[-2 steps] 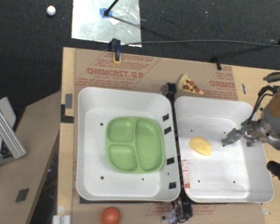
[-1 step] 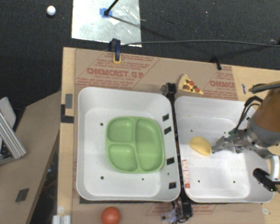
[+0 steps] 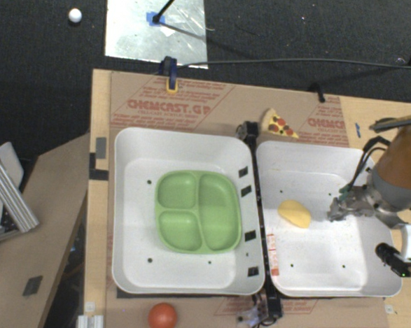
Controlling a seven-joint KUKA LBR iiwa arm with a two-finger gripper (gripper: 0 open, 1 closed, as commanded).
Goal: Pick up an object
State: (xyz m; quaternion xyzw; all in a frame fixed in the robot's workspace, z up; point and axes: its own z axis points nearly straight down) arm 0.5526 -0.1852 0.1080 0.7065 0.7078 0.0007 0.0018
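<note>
A small yellow object (image 3: 295, 214) lies in the right white bin (image 3: 310, 276), left of its middle. My gripper (image 3: 337, 209) hangs low over that bin, a short way to the right of the yellow object and apart from it. Nothing shows between its fingers. The grey arm with its orange band (image 3: 402, 163) comes in from the right edge. A green divided plate (image 3: 198, 212) lies in the middle of the left white bin (image 3: 133, 190).
A toy pizza slice (image 3: 279, 124) lies on the cardboard behind the bins. A red ball (image 3: 162, 317) rests on the bench in front of the left bin. A clamp (image 3: 170, 73) holds a foil sheet (image 3: 156, 23) at the back. Black clips line the seam between the bins.
</note>
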